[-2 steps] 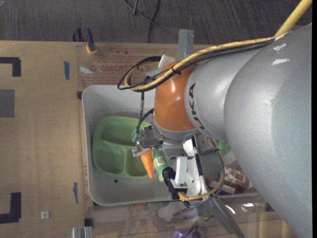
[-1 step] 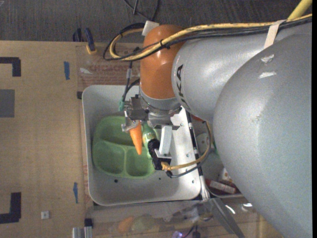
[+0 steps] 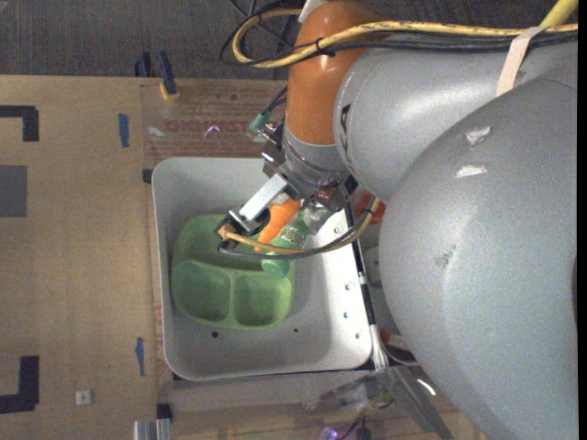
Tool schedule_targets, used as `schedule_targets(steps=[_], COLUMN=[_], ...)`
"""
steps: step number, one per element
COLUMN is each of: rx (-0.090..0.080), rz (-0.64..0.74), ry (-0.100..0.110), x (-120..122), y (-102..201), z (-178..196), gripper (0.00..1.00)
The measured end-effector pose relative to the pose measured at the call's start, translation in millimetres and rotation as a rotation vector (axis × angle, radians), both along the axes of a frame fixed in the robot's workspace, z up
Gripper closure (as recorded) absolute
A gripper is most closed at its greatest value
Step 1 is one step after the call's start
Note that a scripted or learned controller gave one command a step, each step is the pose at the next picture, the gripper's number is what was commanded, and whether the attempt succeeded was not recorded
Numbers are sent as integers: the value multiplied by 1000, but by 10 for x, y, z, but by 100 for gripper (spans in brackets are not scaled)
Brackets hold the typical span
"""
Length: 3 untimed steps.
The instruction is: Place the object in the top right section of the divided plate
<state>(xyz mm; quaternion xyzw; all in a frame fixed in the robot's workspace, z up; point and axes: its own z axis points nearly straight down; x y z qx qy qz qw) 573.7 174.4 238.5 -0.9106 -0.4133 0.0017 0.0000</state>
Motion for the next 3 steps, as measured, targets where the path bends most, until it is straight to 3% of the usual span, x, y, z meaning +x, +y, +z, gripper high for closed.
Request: schedule_targets(steps=[1,2,3], rx=[0,0,1], rz=[12,-43,362], ry=[3,-1,-3], x=[-532,-227,-68], y=[-75,-68,119], z=[-178,-466,-20], gripper=[100,100,100])
